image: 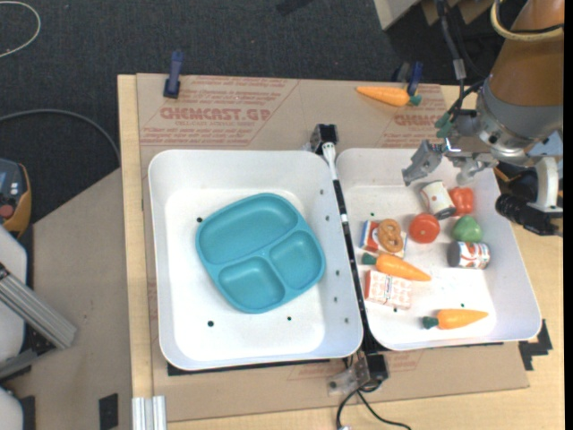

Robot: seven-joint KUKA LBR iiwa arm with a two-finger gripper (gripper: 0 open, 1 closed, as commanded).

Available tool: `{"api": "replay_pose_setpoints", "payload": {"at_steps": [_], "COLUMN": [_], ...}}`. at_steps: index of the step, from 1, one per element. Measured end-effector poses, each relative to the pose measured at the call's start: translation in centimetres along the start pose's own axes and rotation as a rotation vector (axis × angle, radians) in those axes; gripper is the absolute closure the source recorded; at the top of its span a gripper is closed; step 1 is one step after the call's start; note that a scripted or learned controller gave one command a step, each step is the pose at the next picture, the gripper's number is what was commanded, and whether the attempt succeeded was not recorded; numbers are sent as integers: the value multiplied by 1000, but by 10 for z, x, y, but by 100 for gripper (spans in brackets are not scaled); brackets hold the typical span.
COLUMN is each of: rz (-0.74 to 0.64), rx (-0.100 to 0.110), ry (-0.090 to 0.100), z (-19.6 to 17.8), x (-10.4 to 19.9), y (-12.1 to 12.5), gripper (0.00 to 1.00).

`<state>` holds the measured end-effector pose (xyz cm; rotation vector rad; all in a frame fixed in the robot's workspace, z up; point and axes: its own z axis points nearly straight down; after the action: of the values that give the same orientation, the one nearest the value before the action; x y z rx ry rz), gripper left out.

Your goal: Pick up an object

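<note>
Fig.: arm (528,61) reaching in from the right, gripper (445,161) hovering over the upper part of the right bin (515,307), its two fingers spread apart w/ nothing between them. Candidate objects lie just below it, packed close: a small white can (437,198), a red piece (462,200), a tomato (424,228), a green piece (466,229), w/ a tin (468,254), snack packs and carrots (401,267) lower down; left bin holds a blue tray (260,252). Likely failure modes: fingers landing on two neighbours at once & shoving them apart, or a round item (can, tomato) rolling or squirting out as the jaws close, giving an empty grasp
</note>
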<state>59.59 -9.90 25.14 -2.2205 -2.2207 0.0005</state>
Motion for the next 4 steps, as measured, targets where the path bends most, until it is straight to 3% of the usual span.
{"api": "replay_pose_setpoints", "payload": {"at_steps": [1,2,3,4], "rz": [-3,-4,-12,-7], "rx": [-23,-11,3,-8], "ry": [-3,-1,1,2], "z": [-236,-272,-241,-280], "x": [17,49,148,203], "y": [-47,-86,-118,-117], "gripper": [0,0,0,0]}}
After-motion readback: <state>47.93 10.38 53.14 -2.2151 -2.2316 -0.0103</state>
